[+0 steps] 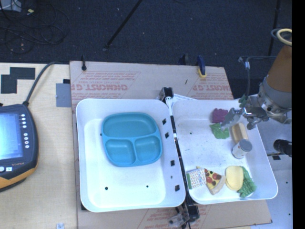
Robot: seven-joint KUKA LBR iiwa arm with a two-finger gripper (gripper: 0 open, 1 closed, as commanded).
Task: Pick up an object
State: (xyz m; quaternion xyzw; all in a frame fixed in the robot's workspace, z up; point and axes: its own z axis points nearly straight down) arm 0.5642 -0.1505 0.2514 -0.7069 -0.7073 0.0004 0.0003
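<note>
so the gripper [238, 114] is sitting over the upper part of the right bin [267, 187], coming in from the right edge; I honestly can't tell whether it's wide or narrow from this angle, the metal bits blur together.

closest candidate looks like the tan cylinder [239, 131]; it lies just below the gripper in the camera view, practically under it, with its long axis running up and down the picture with a slight tilt; so my guess is the coming move is mostly a straight drop, closing across the short side.

touching its lower end is a small grey cylinder [241, 148]; the purple grapes [219, 114] and a green leafy thing [220, 131] sit just to the left of the gripper; pizza slice [213, 180] and yellow lemon [234, 177] are well apart, down at the near edge; the blue divided plate [132, 139] is over in the left bin [95, 190].
</note>
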